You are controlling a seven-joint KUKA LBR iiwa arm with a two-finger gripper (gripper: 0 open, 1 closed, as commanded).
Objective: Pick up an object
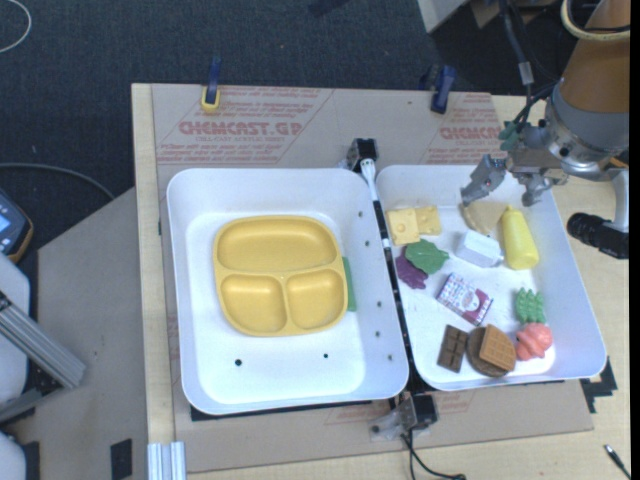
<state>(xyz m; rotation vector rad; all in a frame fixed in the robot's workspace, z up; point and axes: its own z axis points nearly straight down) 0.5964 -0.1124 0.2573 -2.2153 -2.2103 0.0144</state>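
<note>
My gripper [510, 186] hangs over the far part of the right bin [590, 313], its two fingers spread open with nothing between them. Just below it lie a tan flat piece [482, 215] and a yellow bottle [518, 238]. Further in the same bin are a yellow cheese slice [411, 222], a white block [479, 248], green leaf [427, 256], purple grapes [410, 271], a pink-and-white packet [464, 298], a chocolate bar [454, 347], a brown waffle [492, 349], a green vegetable [529, 304] and a pink toy [535, 340].
The left bin [190, 298] holds a yellow divided plate [280, 273] with a green strip [348, 283] at its right side. A black clip [362, 152] sits at the far end of the divider between the bins. Blue clamps [441, 86] hold the board's far edge.
</note>
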